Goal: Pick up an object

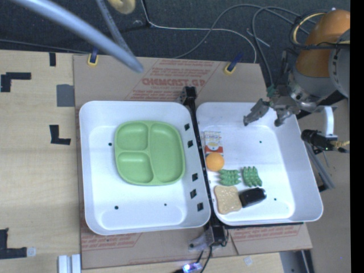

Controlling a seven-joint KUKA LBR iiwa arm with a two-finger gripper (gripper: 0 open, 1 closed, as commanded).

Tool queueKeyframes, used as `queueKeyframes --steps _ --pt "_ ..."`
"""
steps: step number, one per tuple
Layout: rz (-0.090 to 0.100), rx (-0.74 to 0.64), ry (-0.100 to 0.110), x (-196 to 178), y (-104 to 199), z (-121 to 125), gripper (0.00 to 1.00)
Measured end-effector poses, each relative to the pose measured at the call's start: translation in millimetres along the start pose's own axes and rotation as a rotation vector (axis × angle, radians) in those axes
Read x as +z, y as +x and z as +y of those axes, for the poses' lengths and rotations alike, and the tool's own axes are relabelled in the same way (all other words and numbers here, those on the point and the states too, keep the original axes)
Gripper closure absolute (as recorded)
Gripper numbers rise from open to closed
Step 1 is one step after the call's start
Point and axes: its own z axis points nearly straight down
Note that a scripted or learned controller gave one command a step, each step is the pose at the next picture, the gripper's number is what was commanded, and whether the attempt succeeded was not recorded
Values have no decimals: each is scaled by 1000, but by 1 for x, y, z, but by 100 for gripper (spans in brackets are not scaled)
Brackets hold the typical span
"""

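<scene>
- Camera view: gripper [266, 115] at about 1 o'clock of the right bin [296, 169], over the bin's far rim; fingers [252, 115] spread apart with nothing between them; grey arm [333, 67] with orange band enters from 2 o'clock of the frame
- Right bin: objects clustered along its left half, well apart from the gripper; small printed packet [212, 141] at 10 o'clock of the bin; orange ball [214, 162] just below it, touching or nearly so
- Two green knobbly pieces [240, 176] side by side near bin centre, at 4 o'clock of the ball
- Tan bread-like slice [227, 199] at 7 o'clock of the bin; black block [252, 197] just beside it on its 3 o'clock side, below the green pieces
- Left bin [96, 152]: green divided plate [150, 152] lying flat near centre, three compartments
- Both bins rest on a cardboard sheet [170, 78] over the wooden surface [34, 169]; cables [227, 21] trail at 12 o'clock
</scene>
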Motion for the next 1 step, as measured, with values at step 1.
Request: queueKeyframes --steps 1 --pt "-2 -2 -12 -6 0 3 0"
